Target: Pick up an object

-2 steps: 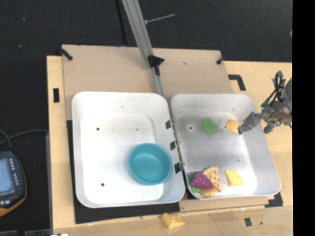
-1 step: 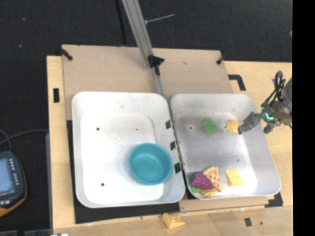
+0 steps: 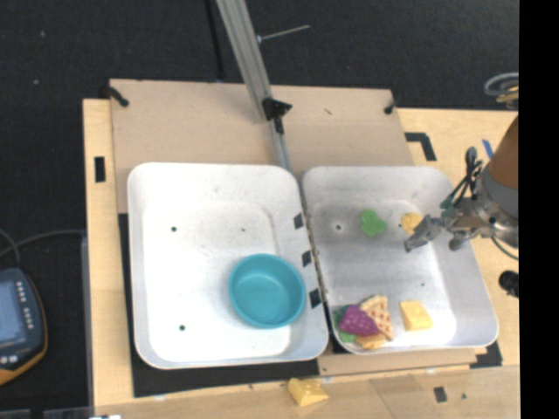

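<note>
My gripper (image 3: 435, 238) hangs over the right part of the right bin (image 3: 463, 321), its fingers apart with nothing between them. A small yellow piece (image 3: 408, 222) lies just up and left of the left fingertip (image 3: 416, 238). A green toy (image 3: 373, 224) sits further left, near the bin's middle. Along the front edge lie a purple grape bunch (image 3: 356, 322), a tan waffle-like wedge (image 3: 377, 313) and a yellow block (image 3: 416, 315). In the left bin (image 3: 175, 199) stands a teal bowl (image 3: 266, 290).
A slanted metal pole (image 3: 249, 55) runs from the top down to the gap between the bins. A yellow wedge (image 3: 307, 392) lies on the bench in front of the bins. A handheld device (image 3: 16, 321) sits at the far left.
</note>
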You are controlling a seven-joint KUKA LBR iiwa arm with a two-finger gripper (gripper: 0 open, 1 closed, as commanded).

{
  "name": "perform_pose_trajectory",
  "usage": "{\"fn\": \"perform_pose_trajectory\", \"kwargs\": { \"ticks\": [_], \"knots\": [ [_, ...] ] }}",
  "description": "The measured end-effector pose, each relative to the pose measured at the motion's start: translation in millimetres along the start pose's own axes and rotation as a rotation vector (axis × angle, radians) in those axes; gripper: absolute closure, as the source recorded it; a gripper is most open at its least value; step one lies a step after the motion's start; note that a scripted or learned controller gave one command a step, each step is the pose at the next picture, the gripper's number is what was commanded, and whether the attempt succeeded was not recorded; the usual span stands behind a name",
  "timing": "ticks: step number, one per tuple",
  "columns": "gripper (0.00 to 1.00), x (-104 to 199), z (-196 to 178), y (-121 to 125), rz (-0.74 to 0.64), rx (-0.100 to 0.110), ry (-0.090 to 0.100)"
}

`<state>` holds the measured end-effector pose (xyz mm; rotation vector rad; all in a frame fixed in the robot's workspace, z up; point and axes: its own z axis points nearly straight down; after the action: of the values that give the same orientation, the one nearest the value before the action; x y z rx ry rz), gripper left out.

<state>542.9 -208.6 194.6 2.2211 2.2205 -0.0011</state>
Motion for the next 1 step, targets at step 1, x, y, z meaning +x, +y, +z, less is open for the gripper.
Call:
{"fn": "perform_pose_trajectory", "kwargs": {
  "ticks": [1],
  "knots": [
    [0.00,-6.0,58.0,2.8,0.001,0.000,0.000]
  ]
}}
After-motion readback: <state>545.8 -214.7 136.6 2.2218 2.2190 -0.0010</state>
